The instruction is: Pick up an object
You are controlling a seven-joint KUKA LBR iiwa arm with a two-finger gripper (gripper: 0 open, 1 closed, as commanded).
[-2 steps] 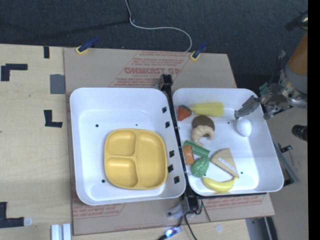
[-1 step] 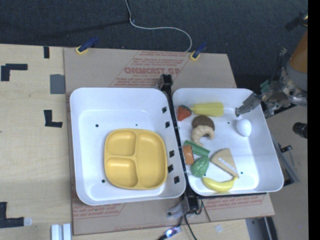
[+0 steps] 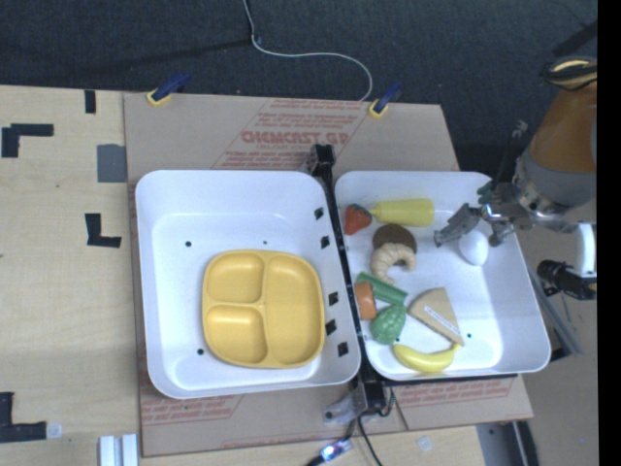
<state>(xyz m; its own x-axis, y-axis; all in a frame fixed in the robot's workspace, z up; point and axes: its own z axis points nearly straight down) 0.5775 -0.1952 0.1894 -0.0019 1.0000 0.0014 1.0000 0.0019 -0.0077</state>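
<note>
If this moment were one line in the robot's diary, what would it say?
hand: over right bin | nearest: white egg | left bin: yellow plate

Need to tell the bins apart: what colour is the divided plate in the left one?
Yellow plate, seen clearly in the camera view.

- The arm [image 3: 568, 144] is running off the right edge, its upper part cut away.
- The pincer [image 3: 477, 223] is covering part of a white egg [image 3: 473, 250]; its finger spacing is blurring beyond telling.
- The green vegetable [image 3: 388, 323] is partly hiding the orange piece [image 3: 366, 302].
</note>
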